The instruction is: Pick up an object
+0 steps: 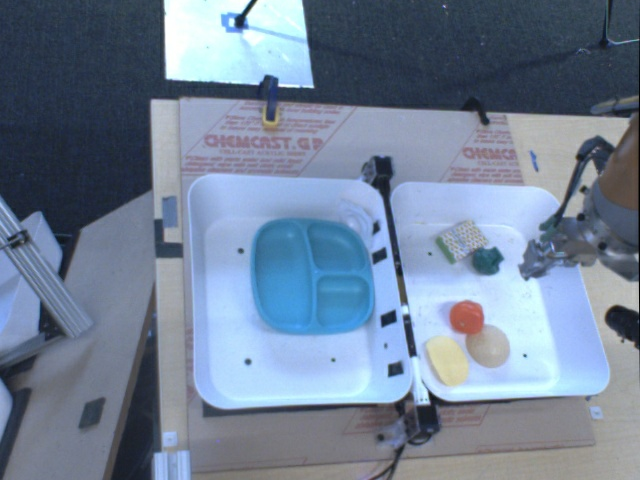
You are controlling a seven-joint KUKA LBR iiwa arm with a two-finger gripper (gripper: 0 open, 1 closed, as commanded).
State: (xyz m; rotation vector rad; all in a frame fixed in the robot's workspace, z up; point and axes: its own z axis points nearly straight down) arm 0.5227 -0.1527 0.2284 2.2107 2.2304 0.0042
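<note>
A table [170, 268] carrying two shallow white bins is seen from above. In the left bin [215, 368] a blue divided plate [310, 276] lies near the centre.

In the right bin [575, 368] five small things are scattered. At about 11 o'clock a patterned block [461, 239] lies tilted, with a dark green lump [487, 260] just beside it. Toward 6 o'clock a red ball [466, 316] sits, a beige ball [488, 346] touching it below, and a yellow piece [447, 360] close by at 7 o'clock.

The tool [535, 264] is at the bin's 3 o'clock side, just right of the green lump. Whether it is open or closed cannot be told; nothing is seen held in it.

All five things are judged light. The block looks soft and easily squeezed across its short sides. The balls look smooth and may roll or slip, so a grip across the widest part is advised. The green lump's shape is too small to make out. The arm [615, 218] is cut off at the right edge.
</note>
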